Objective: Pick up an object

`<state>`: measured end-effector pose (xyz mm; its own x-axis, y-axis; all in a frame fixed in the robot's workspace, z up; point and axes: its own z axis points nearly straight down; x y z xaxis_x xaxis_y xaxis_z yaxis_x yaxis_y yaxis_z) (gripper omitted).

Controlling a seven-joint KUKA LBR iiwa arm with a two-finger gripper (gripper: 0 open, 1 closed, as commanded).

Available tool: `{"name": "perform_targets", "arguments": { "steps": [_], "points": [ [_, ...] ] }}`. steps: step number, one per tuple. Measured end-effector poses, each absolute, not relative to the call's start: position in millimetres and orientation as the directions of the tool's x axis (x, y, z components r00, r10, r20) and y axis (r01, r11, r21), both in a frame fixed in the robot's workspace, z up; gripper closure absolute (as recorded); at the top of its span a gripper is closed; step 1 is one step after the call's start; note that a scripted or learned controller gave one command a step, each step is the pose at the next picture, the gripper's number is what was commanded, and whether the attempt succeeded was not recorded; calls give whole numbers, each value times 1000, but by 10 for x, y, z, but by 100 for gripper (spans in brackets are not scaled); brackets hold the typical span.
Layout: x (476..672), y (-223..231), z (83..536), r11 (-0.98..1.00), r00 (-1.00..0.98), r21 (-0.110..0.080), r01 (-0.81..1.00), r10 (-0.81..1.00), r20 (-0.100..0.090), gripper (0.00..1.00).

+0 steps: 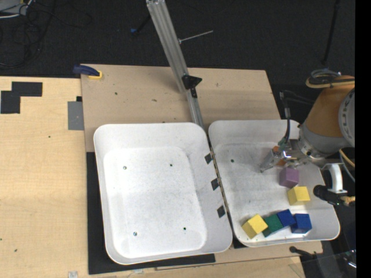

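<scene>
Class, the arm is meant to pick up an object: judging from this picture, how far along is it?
Done: the gripper has reached into the right bin, beside the purple block. In hand: nothing visibly between its fingers. Left: grasping and lifting a block; the yellow block and the others lie on the bin floor.

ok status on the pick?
Gripper low in right bin, nothing seen held. Purple block just beside it. Yellow block close behind the purple one; other blocks clustered at the front edge.
</scene>
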<state>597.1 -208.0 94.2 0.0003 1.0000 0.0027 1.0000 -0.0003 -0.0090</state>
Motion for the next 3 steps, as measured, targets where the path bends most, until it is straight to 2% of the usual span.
{"name": "perform_targets", "arguments": {
  "steps": [1, 2, 3],
  "points": [
    [5970, -2075, 905, -1, 1, -4, 1000, 1000, 1, 0],
    [5970, -2078, 1006, -2, 2, -4, 1000, 1000, 1, 100],
    [6071, -2029, 1542, 2, -2, 4, 1000, 1000, -1, 100]
  ]
}}
